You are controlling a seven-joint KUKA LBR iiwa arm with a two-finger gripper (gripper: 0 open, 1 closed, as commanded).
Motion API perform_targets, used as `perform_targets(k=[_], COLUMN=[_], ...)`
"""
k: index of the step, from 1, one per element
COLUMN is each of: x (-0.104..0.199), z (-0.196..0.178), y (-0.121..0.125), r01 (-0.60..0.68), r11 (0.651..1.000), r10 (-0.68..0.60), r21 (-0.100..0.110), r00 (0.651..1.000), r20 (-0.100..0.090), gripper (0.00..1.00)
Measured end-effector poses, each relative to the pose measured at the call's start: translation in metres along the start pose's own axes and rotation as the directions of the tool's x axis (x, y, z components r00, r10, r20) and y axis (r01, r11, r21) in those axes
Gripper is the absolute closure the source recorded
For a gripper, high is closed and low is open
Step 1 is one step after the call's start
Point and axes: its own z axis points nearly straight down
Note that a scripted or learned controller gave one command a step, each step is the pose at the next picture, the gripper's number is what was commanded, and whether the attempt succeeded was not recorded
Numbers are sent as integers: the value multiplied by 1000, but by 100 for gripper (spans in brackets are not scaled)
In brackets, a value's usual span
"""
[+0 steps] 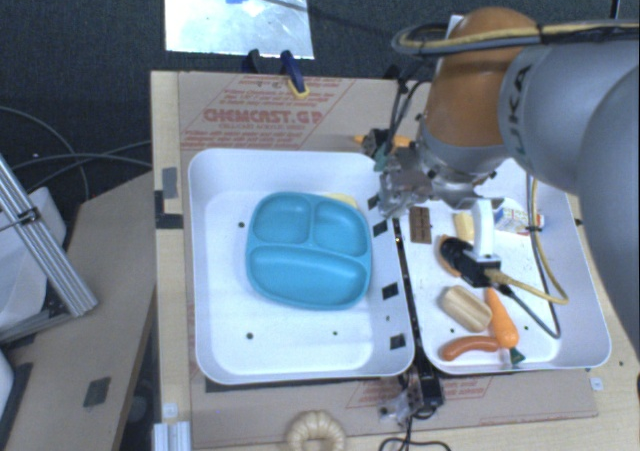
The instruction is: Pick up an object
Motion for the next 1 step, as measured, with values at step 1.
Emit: perform_targets(k=[1], x=[-6], z=[12], y=[-2], r01=[-6], r11=[1000], r10=[6], r21=[2], r00=[1000], r20=[2], gripper=[100])
